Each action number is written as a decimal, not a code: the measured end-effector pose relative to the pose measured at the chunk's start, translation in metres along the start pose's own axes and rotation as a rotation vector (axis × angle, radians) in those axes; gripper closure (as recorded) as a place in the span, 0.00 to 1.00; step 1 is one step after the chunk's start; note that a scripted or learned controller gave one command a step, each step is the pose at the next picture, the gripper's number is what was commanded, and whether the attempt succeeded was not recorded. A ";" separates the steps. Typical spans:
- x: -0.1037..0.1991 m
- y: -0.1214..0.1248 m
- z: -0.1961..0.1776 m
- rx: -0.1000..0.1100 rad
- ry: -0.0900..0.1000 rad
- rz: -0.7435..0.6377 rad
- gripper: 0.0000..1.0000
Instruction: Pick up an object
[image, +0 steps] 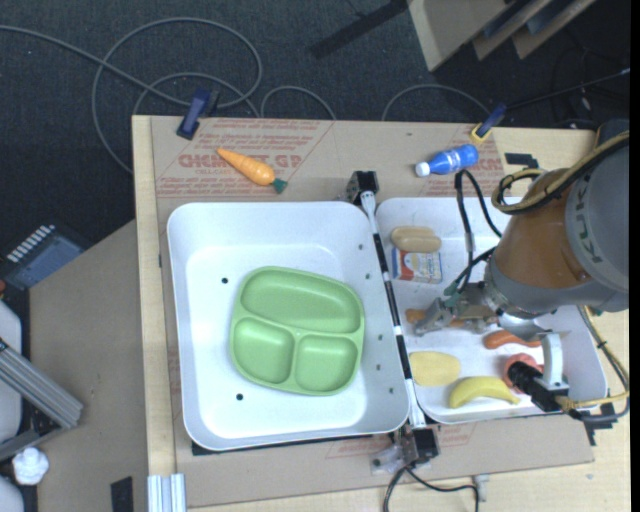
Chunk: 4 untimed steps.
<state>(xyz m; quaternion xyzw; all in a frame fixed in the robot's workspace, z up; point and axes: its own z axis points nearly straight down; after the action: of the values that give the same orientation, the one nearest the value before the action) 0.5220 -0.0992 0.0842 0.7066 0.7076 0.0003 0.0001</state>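
Carpet, dark and speckled (90, 180), fills the room around the bench from where I watch, with thin grey cables looping across it at the far side. The bench top is a sheet of brown cardboard (300, 150) with faded red print along its far strip. On that strip I see a toy carrot (250, 167) to the left, a blue clamp (196, 112) at the far left corner, and a small blue and white bottle (447, 161) lying on its side to the right.

The left bin (200, 300) holds a green divided plate (297, 329), three compartments, sitting flat near the bin's middle. The right bin (440, 212) is crowded. At its far end lies a tan bread roll (416, 239), with a small white packet (420, 266) just near of it. Toward the near end I see a pale yellow slice (433, 367) and a banana (482, 391) beside it, and to the right an orange-red toy (500, 340) and another red piece (520, 362), both partly under the arm.

The arm (560, 240) comes in from the right, its orange band over the right bin. The gripper (445, 315) points left and sits low in the middle of the right bin, near of the packet and far of the yellow slice. I cannot tell how its tool stands.
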 end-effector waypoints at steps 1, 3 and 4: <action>-0.006 0.095 -0.001 0.000 -0.001 0.001 0.00; 0.007 0.075 -0.001 -0.001 -0.001 0.001 0.00; 0.007 0.076 -0.011 -0.004 -0.002 0.001 1.00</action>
<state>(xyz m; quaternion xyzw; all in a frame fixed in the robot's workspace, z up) 0.5977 -0.0925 0.0948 0.7069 0.7073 0.0009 0.0020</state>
